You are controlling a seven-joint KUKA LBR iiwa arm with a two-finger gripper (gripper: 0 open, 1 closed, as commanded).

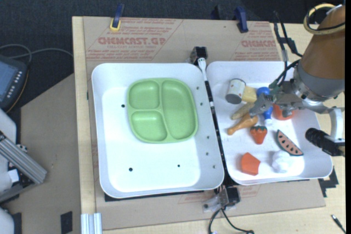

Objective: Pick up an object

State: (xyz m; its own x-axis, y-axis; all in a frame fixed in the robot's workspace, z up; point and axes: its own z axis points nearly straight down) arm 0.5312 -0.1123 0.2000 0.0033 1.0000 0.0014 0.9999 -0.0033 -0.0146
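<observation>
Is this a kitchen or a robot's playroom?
Probably a robot test lab, not a kitchen. A robot arm reaches over two white bins on a board-covered bench. The food is toys, like a watermelon slice, beside a green divided plate.

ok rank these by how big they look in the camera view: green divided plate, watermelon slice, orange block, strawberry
1. green divided plate, by far the largest
2. watermelon slice
3. orange block, close to the watermelon slice, so that order is unsure
4. strawberry, smallest

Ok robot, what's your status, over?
Gripper low over right bin, among the toys. Nothing seen held. Strawberry and watermelon slice close by. Green tray alone in left bin.
</observation>
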